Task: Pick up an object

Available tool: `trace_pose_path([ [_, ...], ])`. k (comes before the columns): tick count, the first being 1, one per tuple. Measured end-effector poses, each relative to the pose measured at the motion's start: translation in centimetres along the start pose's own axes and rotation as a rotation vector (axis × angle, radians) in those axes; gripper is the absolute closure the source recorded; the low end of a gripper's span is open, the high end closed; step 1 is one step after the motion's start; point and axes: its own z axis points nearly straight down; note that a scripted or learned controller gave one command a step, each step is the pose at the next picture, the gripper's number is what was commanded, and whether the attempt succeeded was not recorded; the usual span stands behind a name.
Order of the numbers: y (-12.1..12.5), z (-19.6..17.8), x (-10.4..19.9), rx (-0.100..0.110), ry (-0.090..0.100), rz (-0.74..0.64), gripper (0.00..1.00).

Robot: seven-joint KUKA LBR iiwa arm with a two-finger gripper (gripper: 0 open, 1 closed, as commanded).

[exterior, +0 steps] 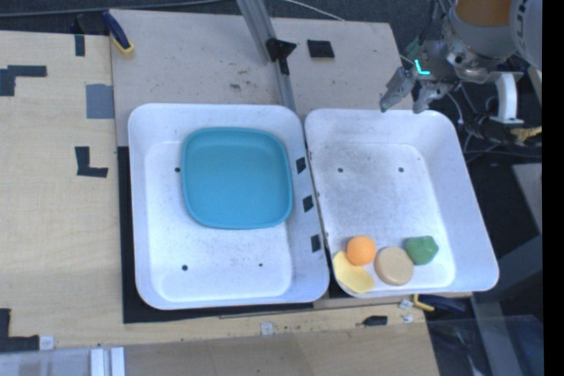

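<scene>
Four small items sat in my right bin's [458,189] near corner; the claw [406,94] hovered above its far rim, fingers spread, holding nothing

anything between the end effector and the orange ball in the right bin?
No. In the camera view, just bare speckled bin floor separates the end effector from the orange ball.

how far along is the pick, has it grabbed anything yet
Nothing looks picked yet. The gripper is open with nothing between its fingers, above the far rim of the right bin. The orange ball, tan disc, green piece and yellow piece lie at the near edge; the blue plate sits in the left bin. The reach, grasp and lift are left.
</scene>
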Motion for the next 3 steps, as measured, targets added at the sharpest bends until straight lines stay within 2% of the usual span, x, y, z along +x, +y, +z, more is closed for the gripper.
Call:
trace_pose_path([
  [1,0.0,0.0,0.0,0.0,0.0,0.0,0.0],
  [3,-0.1,8.7,0.1,0.004,0.0,0.0,0.0],
])
